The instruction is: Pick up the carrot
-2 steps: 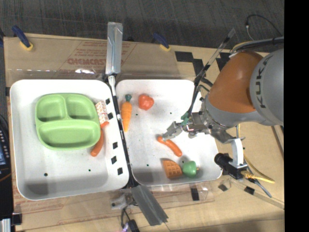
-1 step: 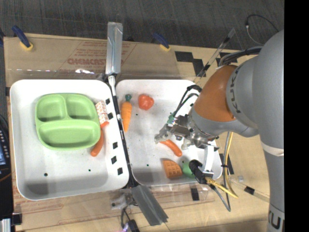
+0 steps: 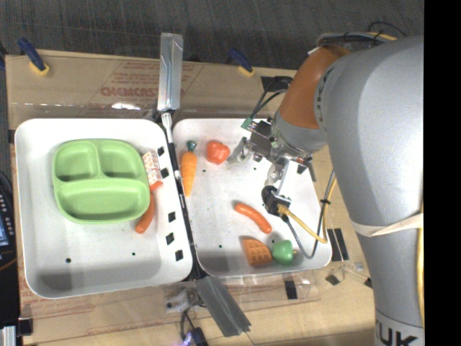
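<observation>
While carrot lies apart — gripper hovers.

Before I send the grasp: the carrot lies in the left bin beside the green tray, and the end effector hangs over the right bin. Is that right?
Not quite. The camera view shows the carrot in the right bin, against its left wall, not in the left one beside the green tray. The rest stands: the end effector hangs over the right bin.

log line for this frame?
gripper over right bin | carrot by divider, apart from gripper | not picked
</observation>
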Controlling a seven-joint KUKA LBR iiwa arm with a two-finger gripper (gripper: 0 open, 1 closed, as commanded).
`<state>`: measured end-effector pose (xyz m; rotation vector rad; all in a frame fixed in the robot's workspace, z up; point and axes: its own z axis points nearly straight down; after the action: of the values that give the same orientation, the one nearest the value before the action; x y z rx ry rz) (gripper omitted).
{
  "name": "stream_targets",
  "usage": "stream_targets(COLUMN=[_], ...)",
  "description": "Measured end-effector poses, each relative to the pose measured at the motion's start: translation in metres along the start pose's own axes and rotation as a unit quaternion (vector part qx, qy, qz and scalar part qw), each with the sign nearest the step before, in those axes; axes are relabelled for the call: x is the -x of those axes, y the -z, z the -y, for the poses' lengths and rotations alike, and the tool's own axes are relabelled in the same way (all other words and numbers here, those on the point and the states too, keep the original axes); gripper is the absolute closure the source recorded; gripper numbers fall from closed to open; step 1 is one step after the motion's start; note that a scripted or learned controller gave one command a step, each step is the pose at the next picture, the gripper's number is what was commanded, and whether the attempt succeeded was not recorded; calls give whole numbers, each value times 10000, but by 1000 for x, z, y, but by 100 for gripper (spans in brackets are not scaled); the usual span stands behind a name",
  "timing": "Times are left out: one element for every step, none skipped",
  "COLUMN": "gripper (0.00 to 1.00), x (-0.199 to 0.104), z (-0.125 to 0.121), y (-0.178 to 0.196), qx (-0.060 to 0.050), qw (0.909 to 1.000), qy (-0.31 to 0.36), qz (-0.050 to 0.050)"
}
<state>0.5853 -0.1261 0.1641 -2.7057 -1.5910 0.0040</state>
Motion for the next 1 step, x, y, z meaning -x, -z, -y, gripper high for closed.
stream_targets(gripper=[0], x=[72], z=[86], y=[-18], qx=[-15], qw=[9996], qy=[-296], qz=[4])
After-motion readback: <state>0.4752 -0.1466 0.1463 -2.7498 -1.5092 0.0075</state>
